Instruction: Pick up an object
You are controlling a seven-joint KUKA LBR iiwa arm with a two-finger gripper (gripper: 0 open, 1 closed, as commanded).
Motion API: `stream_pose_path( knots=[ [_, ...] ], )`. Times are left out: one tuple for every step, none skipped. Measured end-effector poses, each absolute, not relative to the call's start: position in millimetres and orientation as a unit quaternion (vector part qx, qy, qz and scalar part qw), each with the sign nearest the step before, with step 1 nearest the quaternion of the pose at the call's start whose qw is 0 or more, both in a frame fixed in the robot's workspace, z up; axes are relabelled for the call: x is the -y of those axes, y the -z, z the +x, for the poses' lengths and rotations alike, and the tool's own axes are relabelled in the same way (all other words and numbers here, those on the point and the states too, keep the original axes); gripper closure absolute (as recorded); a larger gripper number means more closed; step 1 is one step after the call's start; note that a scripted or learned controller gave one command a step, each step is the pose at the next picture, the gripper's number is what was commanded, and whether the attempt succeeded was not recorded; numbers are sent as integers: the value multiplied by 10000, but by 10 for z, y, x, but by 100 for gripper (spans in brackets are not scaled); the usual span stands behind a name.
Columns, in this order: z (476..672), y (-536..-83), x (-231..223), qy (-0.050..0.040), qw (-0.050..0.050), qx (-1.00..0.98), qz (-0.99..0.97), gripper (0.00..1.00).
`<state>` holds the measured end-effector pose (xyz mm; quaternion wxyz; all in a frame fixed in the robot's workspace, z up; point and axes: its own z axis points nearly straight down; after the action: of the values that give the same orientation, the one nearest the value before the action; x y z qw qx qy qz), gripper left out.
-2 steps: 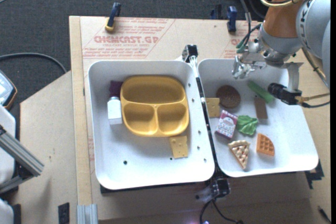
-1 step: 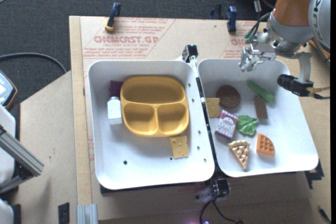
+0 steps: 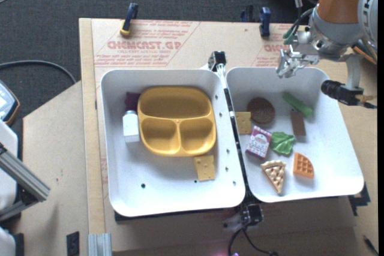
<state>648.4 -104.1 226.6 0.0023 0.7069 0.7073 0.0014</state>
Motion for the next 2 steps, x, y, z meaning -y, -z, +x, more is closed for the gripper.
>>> stream_pose_path(
  knots=[
    [5982, -2231, 769, 12, -26, -7075, 7067, 100],
    [5938, -2358, 856, -6, 9, -7068, 7074, 100]
  ],
)
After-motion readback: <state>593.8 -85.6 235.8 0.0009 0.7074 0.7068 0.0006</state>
